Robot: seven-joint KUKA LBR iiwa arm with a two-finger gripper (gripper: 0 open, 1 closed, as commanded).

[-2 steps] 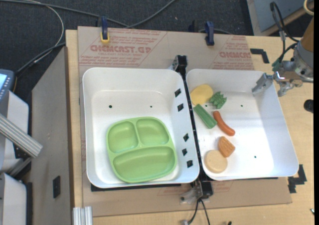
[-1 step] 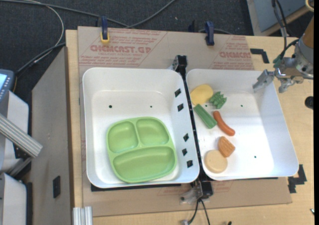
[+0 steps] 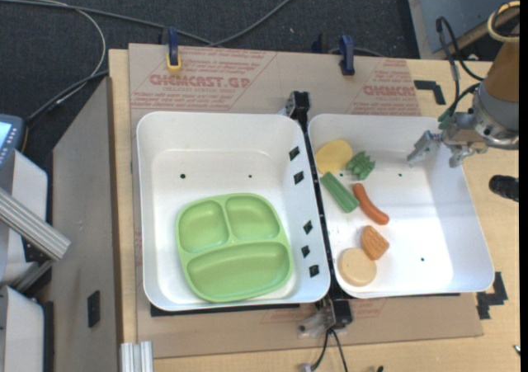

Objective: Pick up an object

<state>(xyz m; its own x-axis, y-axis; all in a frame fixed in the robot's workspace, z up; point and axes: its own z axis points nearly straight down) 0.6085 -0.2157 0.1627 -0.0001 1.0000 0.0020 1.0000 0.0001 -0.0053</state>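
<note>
Two fingers of the gripper (image 3: 437, 148) are spread open, nothing held, above the right bin (image 3: 429, 222).

We see six toy foods clustered at the right bin's (image 3: 462, 222) left side. A yellow piece (image 3: 333, 154), broccoli (image 3: 360, 166), green stick (image 3: 338, 192), sausage (image 3: 371, 204), orange chunk (image 3: 375, 242) and tan disc (image 3: 357, 267) lie there.

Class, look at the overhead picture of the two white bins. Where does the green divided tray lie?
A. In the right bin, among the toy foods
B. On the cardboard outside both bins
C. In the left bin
C: the green divided tray lies flat in the left bin, while the toy foods sit in the right bin.
</note>
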